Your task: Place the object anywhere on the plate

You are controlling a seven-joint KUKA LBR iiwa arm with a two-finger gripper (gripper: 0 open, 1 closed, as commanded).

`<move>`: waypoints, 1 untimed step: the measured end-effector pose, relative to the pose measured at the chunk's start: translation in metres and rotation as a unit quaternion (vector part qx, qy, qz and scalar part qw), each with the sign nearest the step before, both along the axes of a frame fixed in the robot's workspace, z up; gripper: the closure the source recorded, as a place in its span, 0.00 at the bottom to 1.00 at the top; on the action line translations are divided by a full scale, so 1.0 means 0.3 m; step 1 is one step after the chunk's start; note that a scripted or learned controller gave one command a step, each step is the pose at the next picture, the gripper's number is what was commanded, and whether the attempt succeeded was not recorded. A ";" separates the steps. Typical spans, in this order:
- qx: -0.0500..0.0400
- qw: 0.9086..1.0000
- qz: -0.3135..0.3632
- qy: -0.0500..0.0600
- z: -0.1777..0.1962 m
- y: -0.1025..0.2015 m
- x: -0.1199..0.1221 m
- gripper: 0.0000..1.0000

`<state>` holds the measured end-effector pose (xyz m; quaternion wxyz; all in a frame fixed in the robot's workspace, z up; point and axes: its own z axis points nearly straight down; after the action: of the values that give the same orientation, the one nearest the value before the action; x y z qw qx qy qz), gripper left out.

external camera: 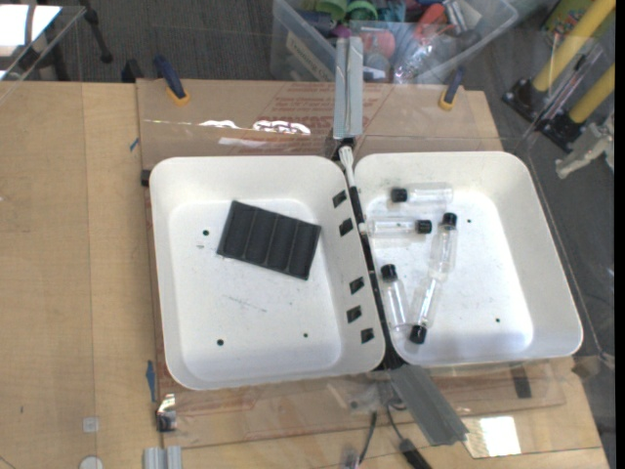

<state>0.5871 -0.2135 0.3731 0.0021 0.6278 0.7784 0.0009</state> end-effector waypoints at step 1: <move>-0.001 1.000 0.000 -0.003 0.036 -0.001 0.003 1.00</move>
<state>0.5881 -0.2139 0.3840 0.0046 0.6278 0.7784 0.0019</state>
